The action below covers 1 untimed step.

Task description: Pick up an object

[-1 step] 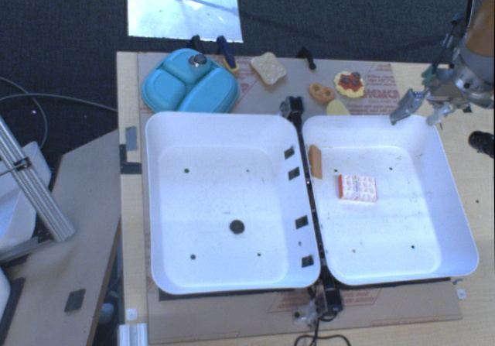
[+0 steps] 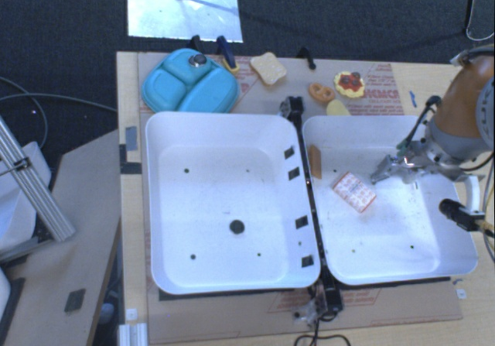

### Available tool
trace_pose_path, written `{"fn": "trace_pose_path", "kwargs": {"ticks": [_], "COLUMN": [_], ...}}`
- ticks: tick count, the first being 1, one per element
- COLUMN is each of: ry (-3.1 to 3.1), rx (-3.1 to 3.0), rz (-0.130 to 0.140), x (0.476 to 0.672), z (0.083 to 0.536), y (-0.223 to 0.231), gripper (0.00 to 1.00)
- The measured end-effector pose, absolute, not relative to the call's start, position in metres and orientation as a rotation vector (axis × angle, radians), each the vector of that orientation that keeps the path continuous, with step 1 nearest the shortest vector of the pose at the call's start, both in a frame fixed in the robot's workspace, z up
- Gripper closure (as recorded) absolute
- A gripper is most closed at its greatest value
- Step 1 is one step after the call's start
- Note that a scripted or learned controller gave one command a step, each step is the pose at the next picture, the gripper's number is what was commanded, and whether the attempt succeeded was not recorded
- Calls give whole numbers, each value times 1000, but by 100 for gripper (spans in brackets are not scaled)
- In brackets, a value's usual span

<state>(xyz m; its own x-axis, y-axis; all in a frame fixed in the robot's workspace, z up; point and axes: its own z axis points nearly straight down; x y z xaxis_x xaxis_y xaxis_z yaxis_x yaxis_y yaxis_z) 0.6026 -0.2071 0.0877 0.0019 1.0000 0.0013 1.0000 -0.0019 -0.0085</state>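
The gripper (image 2: 393, 169) hangs low inside the right bin (image 2: 387, 259), just beside the checked packet (image 2: 354, 191) lying near the bin's middle. It grasps nothing; whether its tips are spread is too blurred to tell, though it seems lined up for that packet.

On the desk (image 2: 193, 313) two bins sit side by side, the left bin (image 2: 162, 143) at nine o'clock of the right bin (image 2: 448, 259). In the right bin a flat packet (image 2: 354, 191) lies toward ten o'clock, a small block (image 2: 315, 160) against the wall beside it. The gripper (image 2: 396, 168) hangs at three o'clock of the packet, apart from it. Behind the bins, at twelve o'clock, lie a divided tray (image 2: 189, 83), a bread slice (image 2: 268, 68), a pretzel (image 2: 321, 91) and a tart (image 2: 349, 83).
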Motion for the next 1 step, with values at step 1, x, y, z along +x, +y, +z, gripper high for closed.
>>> {"fn": "trace_pose_path", "kwargs": {"ticks": [1], "ry": [-2231], "rx": [-2221], "rz": [-6], "x": [639], "z": [86], "y": [-207], "gripper": [0]}}
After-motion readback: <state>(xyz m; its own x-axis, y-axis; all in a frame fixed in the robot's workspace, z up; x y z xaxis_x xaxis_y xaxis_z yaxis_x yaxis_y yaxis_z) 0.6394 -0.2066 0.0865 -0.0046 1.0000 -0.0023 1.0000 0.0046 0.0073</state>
